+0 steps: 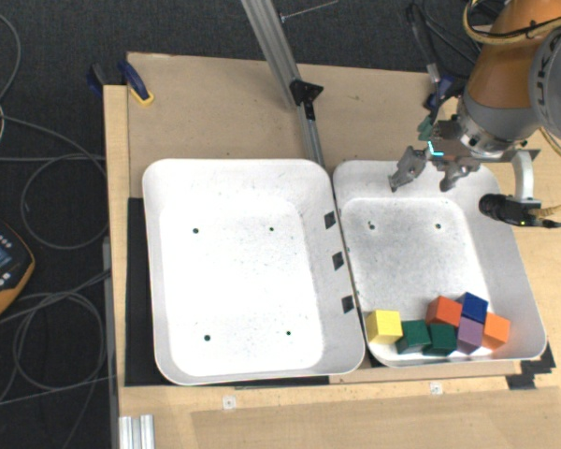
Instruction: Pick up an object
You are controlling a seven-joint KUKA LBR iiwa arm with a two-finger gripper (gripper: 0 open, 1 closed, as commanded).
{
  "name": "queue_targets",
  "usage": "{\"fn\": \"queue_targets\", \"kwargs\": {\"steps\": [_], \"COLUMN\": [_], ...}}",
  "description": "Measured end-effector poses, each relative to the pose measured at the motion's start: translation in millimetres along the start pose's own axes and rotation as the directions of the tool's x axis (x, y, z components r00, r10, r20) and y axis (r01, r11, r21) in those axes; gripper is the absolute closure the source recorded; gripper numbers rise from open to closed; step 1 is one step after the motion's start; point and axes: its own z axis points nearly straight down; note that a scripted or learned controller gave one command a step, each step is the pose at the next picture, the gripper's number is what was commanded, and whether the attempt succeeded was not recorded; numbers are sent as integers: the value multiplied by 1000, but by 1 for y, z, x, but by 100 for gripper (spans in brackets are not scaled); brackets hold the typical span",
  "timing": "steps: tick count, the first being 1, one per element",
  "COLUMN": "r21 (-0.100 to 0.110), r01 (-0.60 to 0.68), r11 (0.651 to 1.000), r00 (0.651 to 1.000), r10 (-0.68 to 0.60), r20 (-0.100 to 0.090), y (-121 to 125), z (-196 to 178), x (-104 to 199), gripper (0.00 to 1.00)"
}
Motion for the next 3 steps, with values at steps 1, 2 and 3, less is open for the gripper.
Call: {"fn": "queue_targets", "kwargs": {"steps": [1,2,3], "r21": [-4,2,0], "r01": [1,-1,-1], "r11": [1000,1000,1000], "r00": [1000,1000,1000], "r10": [-1,1,1], "r20": [1,1,1], "y": [1,-6,-7], "z": [-3,59,104], "x": [0,-1,-1], "gripper": [0,0,0]}}
